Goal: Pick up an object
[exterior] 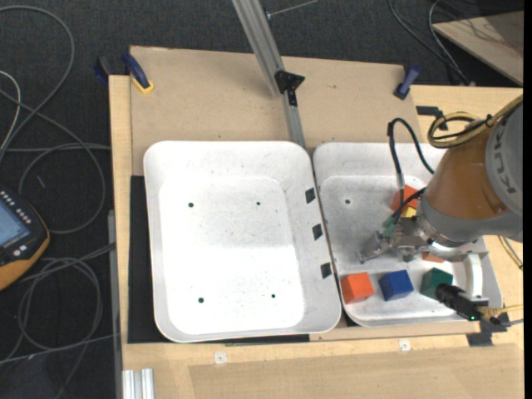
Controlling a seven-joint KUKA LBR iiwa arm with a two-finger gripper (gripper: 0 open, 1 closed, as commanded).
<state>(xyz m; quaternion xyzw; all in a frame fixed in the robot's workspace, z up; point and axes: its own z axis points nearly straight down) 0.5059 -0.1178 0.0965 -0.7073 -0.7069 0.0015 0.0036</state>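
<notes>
In the right bin (349, 158) an orange cube (358, 286), a blue cube (396, 284) and a green block (435, 280) lie in a row along the front wall. A red-orange piece (406, 198) shows near the middle, partly hidden behind the arm. My gripper (382, 244) hangs low over the bin floor, just behind the orange and blue cubes and apart from them. The wrist and cables hide much of it. Nothing shows held in it.
The left bin (154, 165) sits beside the right one, with black clips along the shared wall (316, 231). A metal pole (266, 40) rises from the back of the bench. Blue clamps (139, 71) hold the board's rear corners.
</notes>
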